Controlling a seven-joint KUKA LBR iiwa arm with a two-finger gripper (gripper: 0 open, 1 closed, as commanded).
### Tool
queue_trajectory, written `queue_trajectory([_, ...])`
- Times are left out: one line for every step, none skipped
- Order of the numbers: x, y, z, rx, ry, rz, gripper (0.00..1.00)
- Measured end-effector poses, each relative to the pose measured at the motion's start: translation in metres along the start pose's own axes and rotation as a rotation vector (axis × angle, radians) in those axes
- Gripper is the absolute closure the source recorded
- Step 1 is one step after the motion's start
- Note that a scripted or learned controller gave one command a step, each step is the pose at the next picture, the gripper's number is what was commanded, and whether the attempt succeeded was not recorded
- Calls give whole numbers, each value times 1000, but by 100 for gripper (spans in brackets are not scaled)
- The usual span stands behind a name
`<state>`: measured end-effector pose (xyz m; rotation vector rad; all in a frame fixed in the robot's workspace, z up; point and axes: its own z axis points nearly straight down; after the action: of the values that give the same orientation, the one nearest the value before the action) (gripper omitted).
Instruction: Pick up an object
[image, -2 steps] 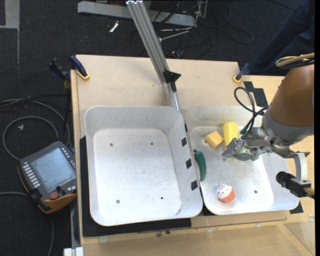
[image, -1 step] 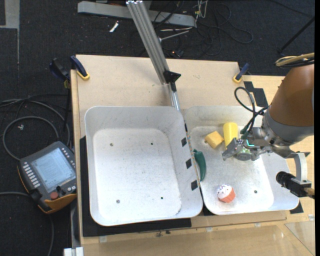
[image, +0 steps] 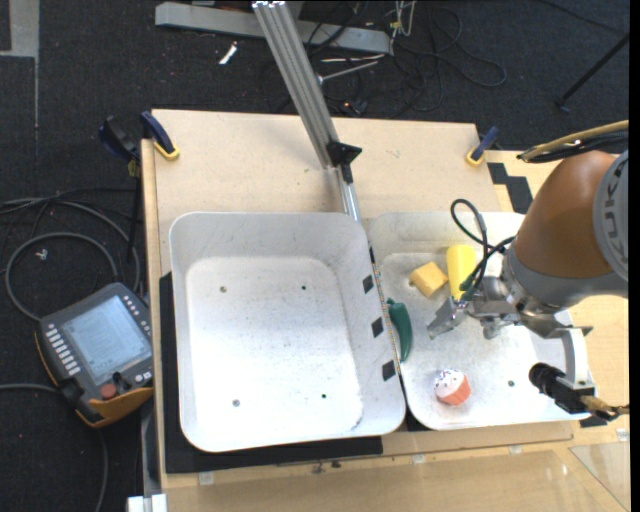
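The right bin (image: 540, 415) on the desk (image: 260, 160) holds 4 things: a yellow block (image: 428, 279), a yellow cylinder (image: 460, 266) upright just beside it, a curved green piece (image: 401, 329) against the left wall, and a small white-topped orange object (image: 451, 388) near the front. The gripper (image: 447, 316) hangs between them; its fingers look parted, gripping nothing.
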<state>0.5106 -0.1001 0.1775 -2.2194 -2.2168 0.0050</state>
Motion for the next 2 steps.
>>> queue_trajectory([0, -4, 64, 2, 0, 1, 0])
queue_trajectory([1, -4, 82, -6, -1, 1, 0])
